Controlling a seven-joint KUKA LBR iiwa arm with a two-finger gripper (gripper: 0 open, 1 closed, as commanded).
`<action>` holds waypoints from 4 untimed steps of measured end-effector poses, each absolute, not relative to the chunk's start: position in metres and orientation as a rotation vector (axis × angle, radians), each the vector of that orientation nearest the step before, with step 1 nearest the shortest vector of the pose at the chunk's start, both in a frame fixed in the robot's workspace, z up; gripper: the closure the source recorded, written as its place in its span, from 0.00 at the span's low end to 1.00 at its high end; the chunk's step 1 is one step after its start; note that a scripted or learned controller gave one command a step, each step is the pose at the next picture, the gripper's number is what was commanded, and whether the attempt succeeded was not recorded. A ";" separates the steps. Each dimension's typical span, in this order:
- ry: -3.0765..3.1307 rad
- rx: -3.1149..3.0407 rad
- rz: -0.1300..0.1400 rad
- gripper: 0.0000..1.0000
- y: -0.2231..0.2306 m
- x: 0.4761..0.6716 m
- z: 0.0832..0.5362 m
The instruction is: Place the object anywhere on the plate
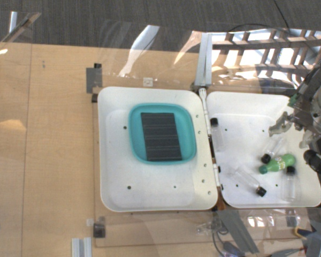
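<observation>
- You have two shallow white bins side by side on the wooden surface; the left bin carries the teal plate, and the right bin holds the loose items.
- On the plate lies a dark ribbed rectangular pad, its long axis running from 12 to 6 o'clock with a slight lean toward 11 and 5.
- The likely task thing, a small green bottle, lies on its side toward 4 o'clock in the right bin, well apart from the plate.
- Its long axis runs roughly 8 to 2 o'clock: the darker green cap end points toward 8 o'clock, the paler rounded body toward 2 o'clock.
- A light band shows around the bottle's middle, but you cannot read any writing on it.
- Several clear vials with black caps lie around the bottle: one just at its 11 o'clock, one at its 5 o'clock with the cap uppermost, and one at its 7 o'clock with the cap pointing toward 4 o'clock.
- A lone small black cap sits near the right bin's left wall, at 9 o'clock.
- The gripper reaches in from 3 o'clock and sits over the upper right part of the right bin, above the bottle and apart from it.
- Whether the gripper is spread or clenched you cannot tell from this angle; nothing is visibly caught in it.
</observation>
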State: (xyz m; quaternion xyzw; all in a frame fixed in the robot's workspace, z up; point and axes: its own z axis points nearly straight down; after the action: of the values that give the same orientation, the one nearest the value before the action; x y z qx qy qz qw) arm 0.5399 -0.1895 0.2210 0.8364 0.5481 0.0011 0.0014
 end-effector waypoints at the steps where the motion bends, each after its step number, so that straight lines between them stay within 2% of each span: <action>1: 1.688 2.643 0.010 0.00 -0.163 0.548 0.097; 2: 1.769 2.592 0.005 0.00 -0.184 0.581 0.127; 3: 1.774 2.587 0.005 0.00 -0.177 0.636 0.249; 4: 1.649 2.672 0.000 0.00 -0.179 0.669 0.198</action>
State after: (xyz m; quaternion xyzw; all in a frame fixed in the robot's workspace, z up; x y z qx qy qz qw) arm 0.6693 -0.1787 0.1975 0.8510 0.5251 -0.0001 0.0007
